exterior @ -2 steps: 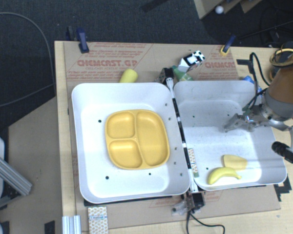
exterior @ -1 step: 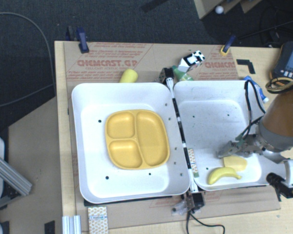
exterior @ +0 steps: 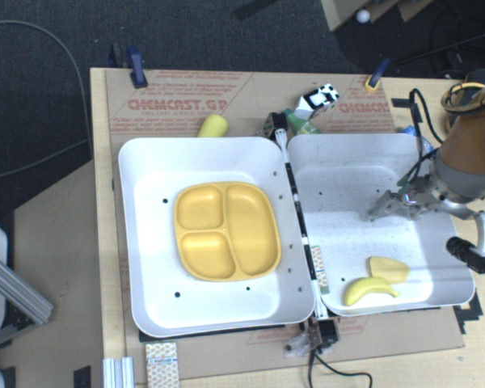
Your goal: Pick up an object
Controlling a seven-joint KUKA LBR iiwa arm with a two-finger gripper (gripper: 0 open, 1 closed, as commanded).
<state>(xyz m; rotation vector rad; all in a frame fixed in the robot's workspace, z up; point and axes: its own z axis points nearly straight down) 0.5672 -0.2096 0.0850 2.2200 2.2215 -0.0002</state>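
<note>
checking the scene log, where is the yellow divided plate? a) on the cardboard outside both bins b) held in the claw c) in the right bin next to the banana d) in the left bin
d: the yellow divided plate lies flat in the middle of the left bin, while the banana is in the right bin.

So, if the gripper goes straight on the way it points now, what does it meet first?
The gripper points toward the picture's left and downward. It would probably meet the bare floor of the right bin first. The banana lies off that line, though depth is unclear.
</note>
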